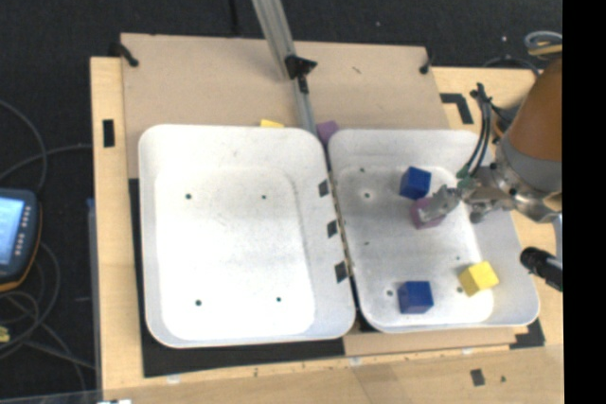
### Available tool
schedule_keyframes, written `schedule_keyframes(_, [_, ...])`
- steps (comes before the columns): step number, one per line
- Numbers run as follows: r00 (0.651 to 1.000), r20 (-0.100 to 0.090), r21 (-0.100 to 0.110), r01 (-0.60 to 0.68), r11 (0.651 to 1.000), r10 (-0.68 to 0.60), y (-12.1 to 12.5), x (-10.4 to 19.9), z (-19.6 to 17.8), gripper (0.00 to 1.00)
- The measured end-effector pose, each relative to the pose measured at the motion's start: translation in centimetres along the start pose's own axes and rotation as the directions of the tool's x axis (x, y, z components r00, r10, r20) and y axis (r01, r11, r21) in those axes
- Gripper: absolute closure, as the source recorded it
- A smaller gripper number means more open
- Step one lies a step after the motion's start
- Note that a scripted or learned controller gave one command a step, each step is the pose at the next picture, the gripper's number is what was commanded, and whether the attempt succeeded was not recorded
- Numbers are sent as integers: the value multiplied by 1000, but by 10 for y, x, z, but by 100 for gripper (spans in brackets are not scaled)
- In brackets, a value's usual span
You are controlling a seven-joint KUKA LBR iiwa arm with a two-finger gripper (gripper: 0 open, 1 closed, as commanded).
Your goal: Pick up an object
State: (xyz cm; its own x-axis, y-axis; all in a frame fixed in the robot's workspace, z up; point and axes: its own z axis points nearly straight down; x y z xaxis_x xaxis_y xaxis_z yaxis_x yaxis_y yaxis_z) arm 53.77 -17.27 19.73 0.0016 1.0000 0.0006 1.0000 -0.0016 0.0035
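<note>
Nearest the bench's front edge, a blue cube [415,296] and yellow cube [479,277] share the right bin [379,161] with another blue cube [414,183], the claw [434,206] clamped on a purple block [428,214].

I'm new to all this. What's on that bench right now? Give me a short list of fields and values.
arm: grey with an orange band, reaching in from the right over the right bin
gripper: low over the right bin, at a small purple object
grip: not clear enough to judge
right bin contents: blue cube near the gripper, blue cube at the front, yellow cube front right
left bin: white, shallow
behind the bins: yellow piece, purple piece
</note>
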Motion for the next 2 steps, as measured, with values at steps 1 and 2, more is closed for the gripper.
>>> schedule_keyframes(1, [1000,1,1,6,1000,-6,101,1,99,0])
schedule_keyframes(2, [1000,7,1,11,1000,-11,101,-2,83,100])
